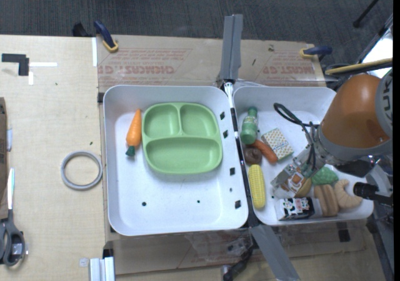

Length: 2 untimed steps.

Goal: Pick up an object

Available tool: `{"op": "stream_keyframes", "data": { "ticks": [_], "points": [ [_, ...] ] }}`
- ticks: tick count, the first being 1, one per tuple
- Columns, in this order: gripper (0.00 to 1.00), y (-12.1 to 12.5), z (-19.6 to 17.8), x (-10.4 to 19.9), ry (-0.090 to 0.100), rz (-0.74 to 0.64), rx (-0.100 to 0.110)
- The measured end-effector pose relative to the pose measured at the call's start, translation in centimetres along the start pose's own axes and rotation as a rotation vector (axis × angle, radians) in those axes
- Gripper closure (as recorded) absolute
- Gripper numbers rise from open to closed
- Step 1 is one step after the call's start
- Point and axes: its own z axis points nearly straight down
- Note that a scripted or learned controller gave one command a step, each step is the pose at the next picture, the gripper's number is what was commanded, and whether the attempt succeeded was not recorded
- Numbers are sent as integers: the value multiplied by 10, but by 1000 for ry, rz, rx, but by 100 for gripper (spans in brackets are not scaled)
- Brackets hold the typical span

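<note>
Two white bins side by side on the bench; left bin (119, 198) carries a green divided plate (182, 138) toward its upper middle, with an orange toy carrot (134, 130) lying just beside the plate's left edge, green stem end pointing down; right bin (294, 92) holds the clutter; along its left wall, top to bottom: a small green bottle (250, 126), upright-ish, a dark brown round piece (252, 155) below it, and a yellow corn cob (256, 186) lying lengthwise; a second, smaller carrot (267, 150) lies at a slant between the bottle and a pale patterned box (277, 143); a black cable loop (289, 115) rests on the bin floor above the box; arm (356, 117) (orange band dominant) enters from the right and hangs over the right bin's lower right part; gripper (294, 177) low among the objects, metal parts just left of a green leafy toy (325, 177); whether the jaws are spread or pressed together cannot be made out, nothing seen pinched; below the gripper: a black-and-white carton (295, 208), tan sausage-shaped pieces (325, 200) and a beige toy (347, 193); outside the bins on the bench (50, 123): grey tape ring (82, 169), scissors (11, 239) at the lower left edge.
</note>
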Motion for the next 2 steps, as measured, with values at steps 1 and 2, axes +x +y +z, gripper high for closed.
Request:
{"op": "stream_keyframes", "data": {
  "ticks": [1,2],
  "points": [
    [100,0,-9,-1,-1,4,-2],
    [0,0,-9,-1,0,4,-2]
  ]
}}
